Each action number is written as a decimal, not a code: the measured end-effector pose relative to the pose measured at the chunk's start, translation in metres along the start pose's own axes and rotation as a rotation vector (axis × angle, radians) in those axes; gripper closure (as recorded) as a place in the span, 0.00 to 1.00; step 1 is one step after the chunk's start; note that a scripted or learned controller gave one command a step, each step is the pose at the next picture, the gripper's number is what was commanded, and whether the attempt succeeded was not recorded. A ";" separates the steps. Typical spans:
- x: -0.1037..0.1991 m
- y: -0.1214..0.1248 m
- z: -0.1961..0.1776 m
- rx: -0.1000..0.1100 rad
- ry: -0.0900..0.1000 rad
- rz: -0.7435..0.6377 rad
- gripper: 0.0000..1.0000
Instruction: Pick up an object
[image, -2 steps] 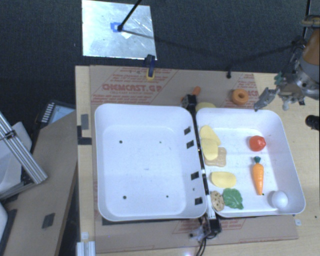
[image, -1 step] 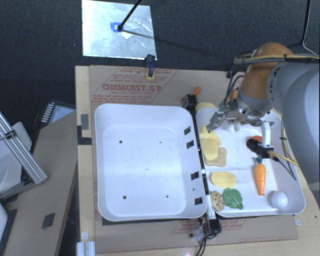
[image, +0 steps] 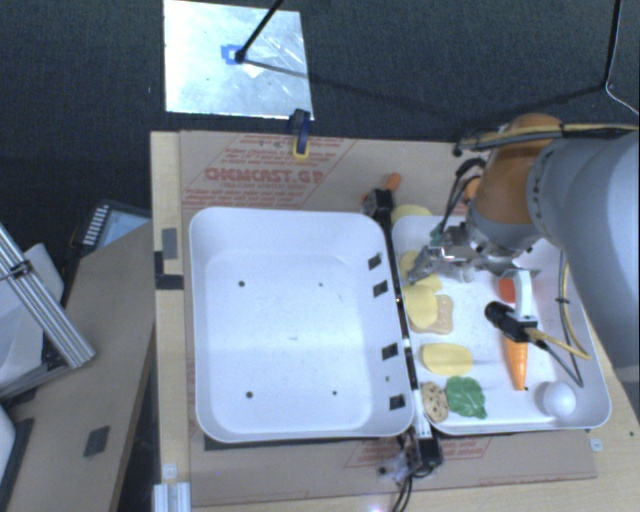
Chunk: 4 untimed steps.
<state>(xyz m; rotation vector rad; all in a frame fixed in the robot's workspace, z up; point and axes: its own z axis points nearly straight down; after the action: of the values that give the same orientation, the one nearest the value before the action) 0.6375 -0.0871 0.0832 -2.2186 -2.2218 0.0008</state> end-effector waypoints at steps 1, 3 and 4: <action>-0.001 0.003 -0.013 -0.007 -0.001 0.000 1.00; 0.096 0.033 -0.255 -0.016 0.001 -0.011 1.00; 0.158 0.031 -0.331 -0.013 0.003 -0.010 1.00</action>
<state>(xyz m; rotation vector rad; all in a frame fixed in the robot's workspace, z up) 0.6691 0.0703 0.4141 -2.2128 -2.2379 -0.0166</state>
